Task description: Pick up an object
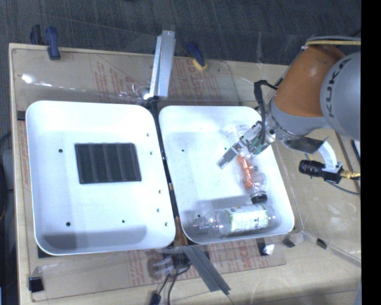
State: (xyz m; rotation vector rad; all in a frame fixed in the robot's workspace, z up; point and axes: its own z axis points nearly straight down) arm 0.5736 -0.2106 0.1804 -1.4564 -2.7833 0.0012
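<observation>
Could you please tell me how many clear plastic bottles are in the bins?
2: the large bottle lies along the right bin's near edge; the small bottle lies under the gripper.

A dark ribbed panel (107,162) lies mid-floor in my left bin (44,116) — blue clamps (51,42) grip the bench's (82,65) far edge.

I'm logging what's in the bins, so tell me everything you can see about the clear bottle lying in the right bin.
The bottle looks like clear plastic with a white label around its middle and a black cap at the right end. It lies on its side along the near wall of the right bin, slightly tilted. A small orange item sits just beyond it; contact is unclear. The claw is above, apart from it.
</observation>
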